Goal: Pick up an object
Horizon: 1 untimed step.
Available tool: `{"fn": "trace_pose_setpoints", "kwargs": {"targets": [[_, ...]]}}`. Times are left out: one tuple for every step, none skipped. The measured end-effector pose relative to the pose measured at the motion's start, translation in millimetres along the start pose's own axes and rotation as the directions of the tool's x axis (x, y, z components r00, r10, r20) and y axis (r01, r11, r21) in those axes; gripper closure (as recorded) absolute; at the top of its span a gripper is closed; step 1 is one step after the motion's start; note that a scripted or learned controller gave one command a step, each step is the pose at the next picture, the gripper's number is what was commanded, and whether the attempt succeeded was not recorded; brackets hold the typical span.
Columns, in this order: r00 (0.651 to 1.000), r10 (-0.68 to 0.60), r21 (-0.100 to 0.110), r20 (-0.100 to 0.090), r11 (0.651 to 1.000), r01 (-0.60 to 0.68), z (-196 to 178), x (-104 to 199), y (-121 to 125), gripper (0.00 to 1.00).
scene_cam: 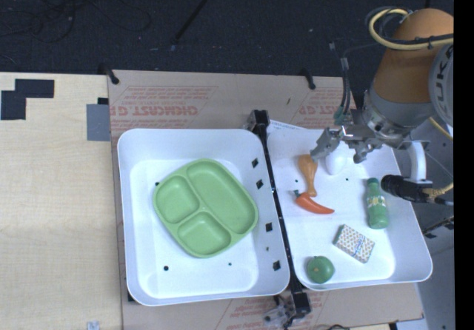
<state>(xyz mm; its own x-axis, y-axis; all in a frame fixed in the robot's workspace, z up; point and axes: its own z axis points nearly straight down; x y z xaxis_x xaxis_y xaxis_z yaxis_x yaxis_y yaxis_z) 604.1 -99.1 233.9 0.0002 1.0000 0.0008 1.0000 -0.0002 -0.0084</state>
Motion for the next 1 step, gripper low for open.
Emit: {"fn": "trace_pose_setpoints", "kwargs": {"targets": [[1.000, 0.001, 0.000, 0.000, 1.000, -0.001, 45.0, -3.5, 1.4, 0.00]]}}
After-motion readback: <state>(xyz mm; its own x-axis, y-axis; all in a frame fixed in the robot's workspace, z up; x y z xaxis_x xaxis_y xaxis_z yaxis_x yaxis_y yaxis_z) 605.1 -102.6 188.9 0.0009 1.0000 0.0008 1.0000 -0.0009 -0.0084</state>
